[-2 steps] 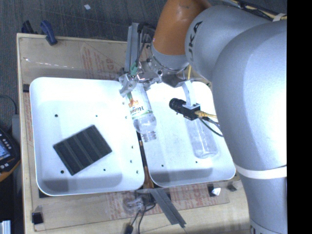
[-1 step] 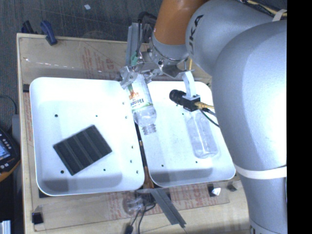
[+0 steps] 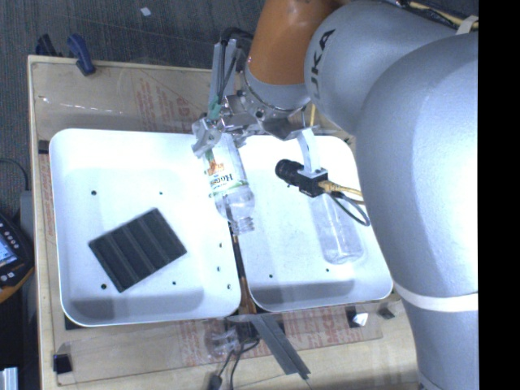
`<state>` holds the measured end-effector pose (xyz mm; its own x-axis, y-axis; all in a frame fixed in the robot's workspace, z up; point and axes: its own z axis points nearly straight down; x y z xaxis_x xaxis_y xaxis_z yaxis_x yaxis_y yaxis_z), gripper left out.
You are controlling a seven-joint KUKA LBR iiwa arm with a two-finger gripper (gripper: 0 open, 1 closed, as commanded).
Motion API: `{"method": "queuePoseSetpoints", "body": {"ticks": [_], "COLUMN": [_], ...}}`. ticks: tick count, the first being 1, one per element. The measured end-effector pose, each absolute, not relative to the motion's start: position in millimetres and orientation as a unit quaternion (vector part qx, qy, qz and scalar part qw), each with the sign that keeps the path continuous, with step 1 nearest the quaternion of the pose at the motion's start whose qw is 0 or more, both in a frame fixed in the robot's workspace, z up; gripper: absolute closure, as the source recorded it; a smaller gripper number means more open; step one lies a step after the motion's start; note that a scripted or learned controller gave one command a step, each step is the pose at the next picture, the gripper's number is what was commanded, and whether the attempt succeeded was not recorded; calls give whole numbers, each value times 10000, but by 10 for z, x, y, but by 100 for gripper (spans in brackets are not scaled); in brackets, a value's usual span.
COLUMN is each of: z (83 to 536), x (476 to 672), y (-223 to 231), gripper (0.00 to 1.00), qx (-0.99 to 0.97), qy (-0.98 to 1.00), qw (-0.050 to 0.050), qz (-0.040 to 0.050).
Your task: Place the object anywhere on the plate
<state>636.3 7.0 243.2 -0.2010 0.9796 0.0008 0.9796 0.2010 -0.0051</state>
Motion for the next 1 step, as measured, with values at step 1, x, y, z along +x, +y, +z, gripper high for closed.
{"method": "queuePoseSetpoints", "body": {"ticks": [1], "z": [2406], "x": [6554], "y": [134], "gripper": [100], "qx": [-6547], "qy": [-7558], "qw": [0], "qz": [7]}}
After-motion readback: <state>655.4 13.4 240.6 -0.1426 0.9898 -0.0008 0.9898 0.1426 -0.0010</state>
